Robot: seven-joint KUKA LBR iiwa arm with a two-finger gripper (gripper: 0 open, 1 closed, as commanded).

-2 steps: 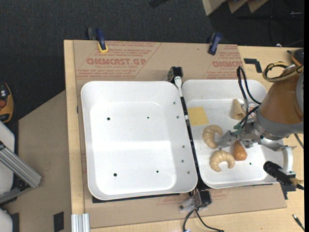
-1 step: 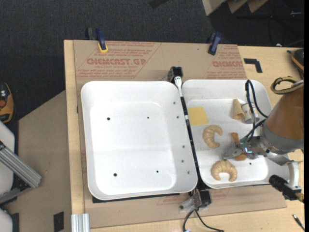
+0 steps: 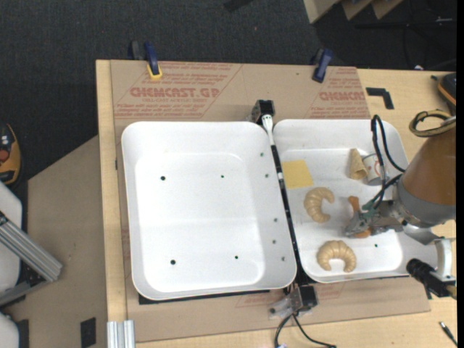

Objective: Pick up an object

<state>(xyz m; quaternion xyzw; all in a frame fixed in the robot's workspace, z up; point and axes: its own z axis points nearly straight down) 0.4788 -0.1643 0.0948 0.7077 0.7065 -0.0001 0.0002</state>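
Note:
My gripper (image 3: 360, 228) is low inside the right bin (image 3: 391, 140), near its right side. A small orange-brown piece (image 3: 353, 204) lies just above the gripper tip, very close to it. One croissant (image 3: 318, 203) lies left of the gripper in the middle of the bin. A second croissant (image 3: 337, 256) rests at the bin's front, below and left of the gripper. A flat yellow square (image 3: 296, 173) sits near the bin's left wall. A tan and white object (image 3: 360, 165) lies toward the back right.
The left bin (image 3: 145, 194) stands beside the right one, with a dark divider strip (image 3: 281, 194) between them. The arm's orange band (image 3: 435, 176) looms over the right bin's right edge. A black cable (image 3: 377, 140) loops above the tan object.

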